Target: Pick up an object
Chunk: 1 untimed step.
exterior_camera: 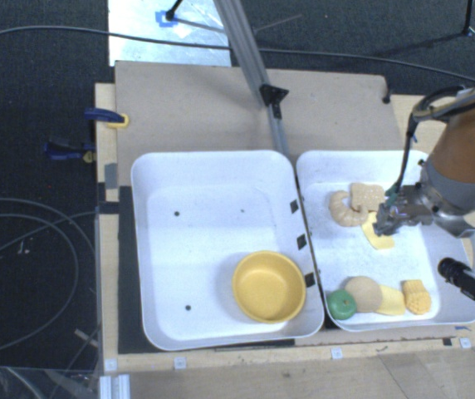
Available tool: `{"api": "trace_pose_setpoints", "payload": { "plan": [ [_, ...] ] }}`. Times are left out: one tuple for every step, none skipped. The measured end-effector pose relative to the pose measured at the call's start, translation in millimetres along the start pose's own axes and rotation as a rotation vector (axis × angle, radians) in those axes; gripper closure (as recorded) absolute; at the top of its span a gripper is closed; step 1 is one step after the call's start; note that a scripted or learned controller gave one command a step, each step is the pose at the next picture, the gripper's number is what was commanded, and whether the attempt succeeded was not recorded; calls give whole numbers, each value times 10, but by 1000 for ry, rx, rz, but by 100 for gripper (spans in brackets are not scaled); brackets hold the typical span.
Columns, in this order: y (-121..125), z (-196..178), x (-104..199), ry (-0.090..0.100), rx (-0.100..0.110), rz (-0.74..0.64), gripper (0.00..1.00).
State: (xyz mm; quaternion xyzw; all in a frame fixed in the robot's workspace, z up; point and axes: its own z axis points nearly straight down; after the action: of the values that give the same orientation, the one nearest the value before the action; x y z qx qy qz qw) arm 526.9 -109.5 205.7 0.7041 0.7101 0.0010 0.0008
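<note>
My gripper (386, 222) is low in the right bin (320, 173), right over a pale yellow flat piece (379, 239). Just to its left lie a tan bread-like piece (365, 194) and a cream curved piece (344, 209). Along the right bin's front edge sit a green ball (341, 305), a beige round object (362, 291), a yellow wedge (392, 302) and an orange-yellow ridged piece (417, 297). A yellow bowl (268, 285) stands in the left bin (179, 223) at its front right. Whether anything sits between the gripper's tips is hidden by the wrist.
The grey arm with its orange band (470, 152) reaches in from the right over the right bin's far edge. A slanted metal pole (250, 52) crosses the back of the bench. Blue clamps (96, 119) grip the bench's left side.
</note>
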Motion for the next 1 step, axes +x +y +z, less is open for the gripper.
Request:
{"api": "trace_pose_setpoints", "payload": {
  "plan": [
    [104, -26, 436, 0, 1, -1, 100]
  ]
}}
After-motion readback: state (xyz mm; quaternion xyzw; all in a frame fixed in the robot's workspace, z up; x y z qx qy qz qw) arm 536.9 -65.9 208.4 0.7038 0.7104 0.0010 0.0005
